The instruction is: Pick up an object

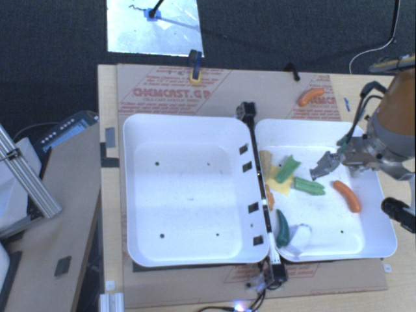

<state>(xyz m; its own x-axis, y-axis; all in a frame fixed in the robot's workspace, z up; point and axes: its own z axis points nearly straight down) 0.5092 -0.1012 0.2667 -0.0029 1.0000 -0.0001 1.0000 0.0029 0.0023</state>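
1. Pincer [323, 168] hangs over the right bin [374, 239], reaching in from the right; whether it is open or closed cannot be told from here.
2. Just left of the pincer lie a green piece [286, 169] on a yellow piece [279, 186], with another green piece [309, 186] beside them.
3. An orange sausage-shaped object [348, 195] lies to the right, near the pincer but apart from it.
4. A dark green object [283, 228] and a white object [298, 238] sit at the bin's near left corner.
5. The left bin [188, 194] adjoins it on the desk [169, 90].
6. Another orange object [311, 97] rests on the desk beyond the right bin.
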